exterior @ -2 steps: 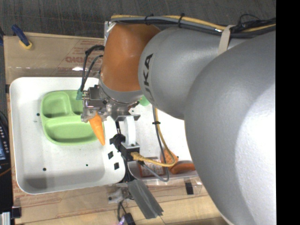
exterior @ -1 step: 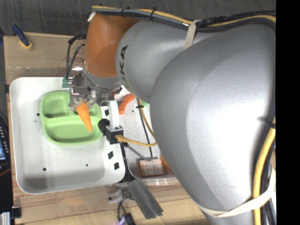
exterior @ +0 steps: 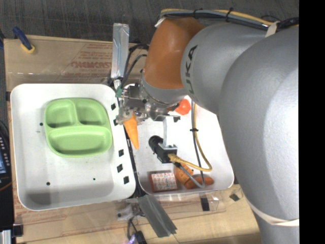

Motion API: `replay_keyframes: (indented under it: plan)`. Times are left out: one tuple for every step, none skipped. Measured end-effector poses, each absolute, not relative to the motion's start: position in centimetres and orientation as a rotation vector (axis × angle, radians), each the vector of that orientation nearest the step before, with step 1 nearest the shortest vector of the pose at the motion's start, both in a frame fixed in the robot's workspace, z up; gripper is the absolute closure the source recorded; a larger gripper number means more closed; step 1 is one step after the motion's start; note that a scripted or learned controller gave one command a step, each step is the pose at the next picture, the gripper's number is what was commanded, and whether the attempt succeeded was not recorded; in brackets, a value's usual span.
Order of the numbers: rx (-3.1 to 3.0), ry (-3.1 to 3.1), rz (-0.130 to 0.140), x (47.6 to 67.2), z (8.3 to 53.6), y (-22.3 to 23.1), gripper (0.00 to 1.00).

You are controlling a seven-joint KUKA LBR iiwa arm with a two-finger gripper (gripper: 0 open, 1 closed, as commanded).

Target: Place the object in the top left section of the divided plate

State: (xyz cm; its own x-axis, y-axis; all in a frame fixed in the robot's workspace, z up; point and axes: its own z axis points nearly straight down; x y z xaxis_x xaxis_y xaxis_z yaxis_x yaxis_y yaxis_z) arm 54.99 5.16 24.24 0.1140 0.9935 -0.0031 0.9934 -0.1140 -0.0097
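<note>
The green divided plate (exterior: 78, 126) lies in the left bin (exterior: 30, 187), with two small sections at its top and one long section below. My gripper (exterior: 125, 115) hangs over the wall between the two bins, just right of the plate's right edge. It is shut on the thick end of an orange toy carrot (exterior: 133, 133), whose pointed tip hangs down toward the near side. The carrot is off the bin floor and apart from the plate.
In the right bin (exterior: 221, 151), near its front wall, lie a small red-brown box (exterior: 163, 180) and an orange sausage-like toy (exterior: 195, 180). A red-orange object (exterior: 184, 105) peeks out beside the wrist. The big grey arm covers the right side.
</note>
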Motion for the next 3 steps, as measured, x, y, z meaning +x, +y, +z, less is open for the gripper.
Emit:
replay_keyframes:
  plan:
    - [-2.199, -2.236, 0.013, 52.3, 22.2, 14.1, 1.0]
    - [-2.195, -2.241, 0.014, 58.1, 19.4, 18.9, 1.0]
    - [-1.796, -2.574, 0.007, 60.8, 21.5, 19.4, 1.0]
